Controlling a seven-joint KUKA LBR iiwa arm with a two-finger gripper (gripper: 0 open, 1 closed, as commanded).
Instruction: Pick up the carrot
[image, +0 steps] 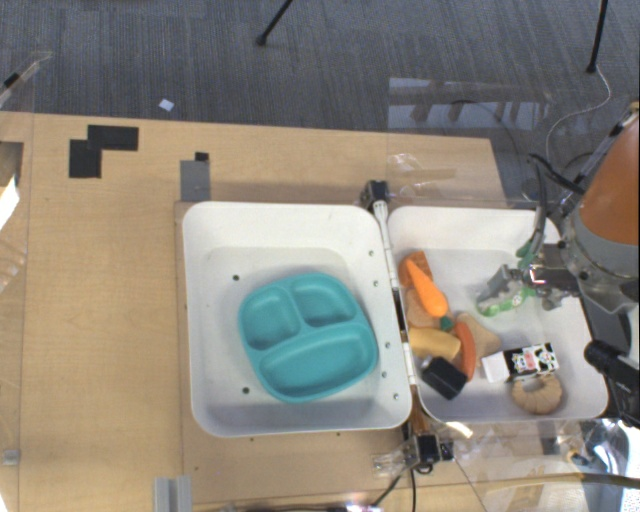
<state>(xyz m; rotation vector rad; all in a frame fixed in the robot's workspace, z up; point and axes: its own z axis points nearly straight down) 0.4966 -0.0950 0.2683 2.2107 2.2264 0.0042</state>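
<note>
The carrot (427, 287) lies in the right bin (470, 225), pressed up near the wall it shares with the left bin (200, 300), slanting from upper left to lower right; it seems to rest partly on a heap of toy foods, with a yellowish piece (435, 343) just below it, a black block (444, 378) lower down and a thin orange-red piece (466, 343) alongside, so a clean grasp probably has to come from above along its free upper side. A teal divided plate (308, 336) sits alone in the left bin on the worktop (100, 350). The arm comes in from the right, its orange band at the frame's edge, and the gripper (503, 290) hangs over the right bin's middle, well apart from the carrot. I cannot tell whether it is parted or closed; nothing is visibly held in it. A round tan item (537, 396) and a small black-and-white box (530, 360) lie near the bin's lower right corner.
</note>
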